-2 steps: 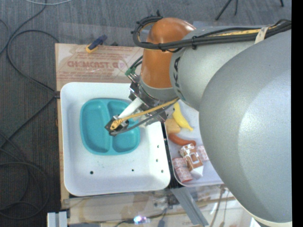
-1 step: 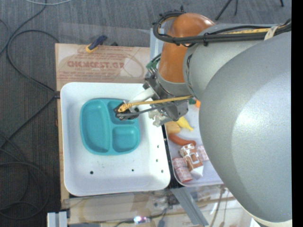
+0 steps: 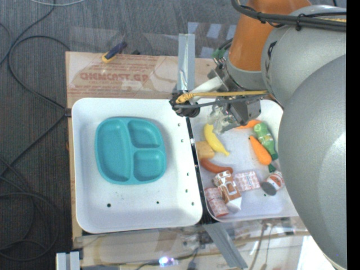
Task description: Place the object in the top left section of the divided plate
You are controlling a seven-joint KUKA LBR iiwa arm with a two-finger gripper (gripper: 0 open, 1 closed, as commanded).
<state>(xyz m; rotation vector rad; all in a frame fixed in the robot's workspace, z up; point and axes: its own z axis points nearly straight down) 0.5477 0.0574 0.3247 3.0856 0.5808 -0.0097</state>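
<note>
Reaching in from the right, the arm [image 3: 292,55] poises its gripper [image 3: 230,114] over the right bin's [image 3: 281,207] top edge; whether it is open or closed cannot be told. Just beneath it a yellow banana [image 3: 215,140] lies slantwise, long axis running from upper left to lower right. The teal plate [image 3: 131,149] sits mid-left bin [image 3: 135,212], well apart.
</note>
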